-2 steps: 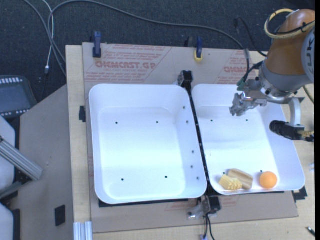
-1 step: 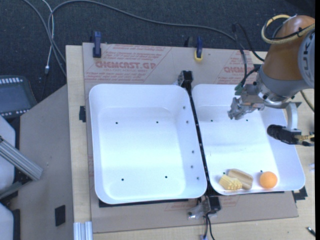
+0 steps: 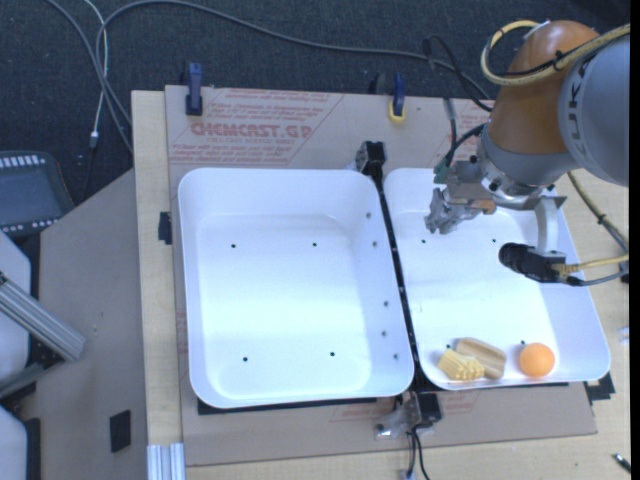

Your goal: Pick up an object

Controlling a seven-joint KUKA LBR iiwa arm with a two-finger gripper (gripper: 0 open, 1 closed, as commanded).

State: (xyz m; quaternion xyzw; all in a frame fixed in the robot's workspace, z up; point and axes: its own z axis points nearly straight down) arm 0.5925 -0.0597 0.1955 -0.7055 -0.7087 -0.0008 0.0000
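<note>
Pincer (image 3: 440,220) hangs over the far part of the right-hand shallow white bin (image 3: 440,298); whether it is spread or pressed together cannot be told. The small orange ball (image 3: 537,359) lies well apart, toward the bin's near right corner, beside a yellow corn-like piece (image 3: 462,366) and tan bread-like roll (image 3: 484,350).

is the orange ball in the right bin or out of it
In: the orange ball rests on the right bin floor near its front rim, beside the two yellowish items.
</note>
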